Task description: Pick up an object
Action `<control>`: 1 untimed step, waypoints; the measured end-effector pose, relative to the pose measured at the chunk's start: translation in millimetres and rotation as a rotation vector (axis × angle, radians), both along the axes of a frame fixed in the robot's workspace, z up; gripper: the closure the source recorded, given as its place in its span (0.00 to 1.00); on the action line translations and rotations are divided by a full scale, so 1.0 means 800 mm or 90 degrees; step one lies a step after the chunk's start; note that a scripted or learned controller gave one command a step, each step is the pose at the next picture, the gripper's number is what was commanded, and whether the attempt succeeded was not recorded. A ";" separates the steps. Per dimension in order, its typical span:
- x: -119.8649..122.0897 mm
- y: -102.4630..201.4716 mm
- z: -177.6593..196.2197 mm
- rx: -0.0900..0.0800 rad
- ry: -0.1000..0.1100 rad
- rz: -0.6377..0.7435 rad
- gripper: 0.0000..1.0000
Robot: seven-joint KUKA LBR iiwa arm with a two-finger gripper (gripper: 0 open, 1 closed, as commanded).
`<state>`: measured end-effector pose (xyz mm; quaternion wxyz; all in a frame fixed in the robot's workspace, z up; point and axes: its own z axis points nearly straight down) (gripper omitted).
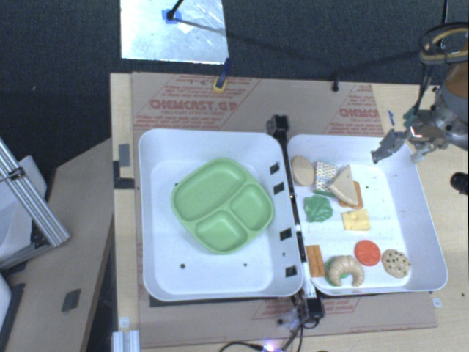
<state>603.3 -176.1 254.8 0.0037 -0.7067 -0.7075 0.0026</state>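
- Closest grab looks like the sandwich wedge (343, 187), sitting near the top of the right bin (418, 196), its long axis slanting down-right.
- From the wedge, the end effector (399, 144) hovers up and to the right, over the bin's far corner.
- Can't tell whether it's open or closed, and nothing visible in it.

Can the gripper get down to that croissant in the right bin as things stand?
Probably yes. The croissant lies uncovered near the bin's front edge, with the tomato slice and cookie beside it; the gripper hangs above the far corner.
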 end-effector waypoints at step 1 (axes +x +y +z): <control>0.003 0.001 0.008 -0.001 -0.007 0.002 0.00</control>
